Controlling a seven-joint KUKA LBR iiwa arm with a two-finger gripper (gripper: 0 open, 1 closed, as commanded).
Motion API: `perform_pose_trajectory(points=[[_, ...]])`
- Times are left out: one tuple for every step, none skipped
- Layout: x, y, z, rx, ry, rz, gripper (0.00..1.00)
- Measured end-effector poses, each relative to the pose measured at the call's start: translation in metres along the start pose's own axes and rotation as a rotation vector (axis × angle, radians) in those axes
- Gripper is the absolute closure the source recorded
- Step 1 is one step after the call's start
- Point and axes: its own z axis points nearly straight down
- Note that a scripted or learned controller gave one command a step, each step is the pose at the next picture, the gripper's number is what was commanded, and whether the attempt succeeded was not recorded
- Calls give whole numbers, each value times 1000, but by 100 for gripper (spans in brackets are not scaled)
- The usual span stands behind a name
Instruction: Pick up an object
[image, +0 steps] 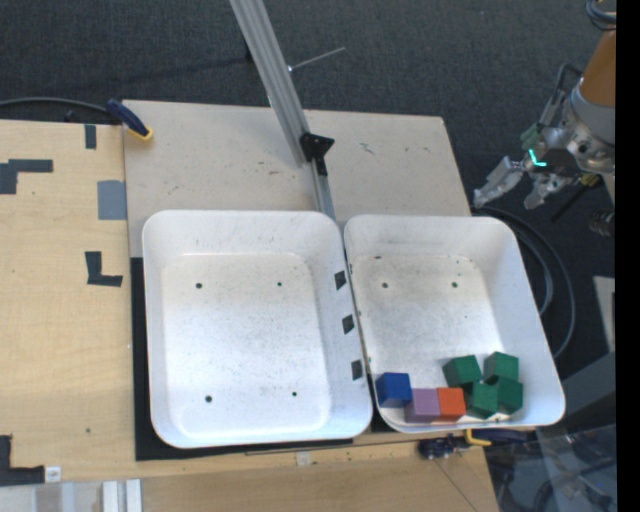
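Worktop (250, 170) bearing two bins, left bin (240, 330) and right bin (440, 300), the latter holding green blocks (485, 382), blue block (394, 388), orange block (451, 402) and purple block (426, 403) in its near corner; gripper (522, 180) beyond the right bin, jaws open, gripping nothing.

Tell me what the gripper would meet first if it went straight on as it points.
Probably the bench beside the right bin; the gripper points down-left, outside the bin, though depth is unclear.
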Motion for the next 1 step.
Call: perform_pose_trajectory(points=[[0, 1, -3, -3, -3, -1, 0]])
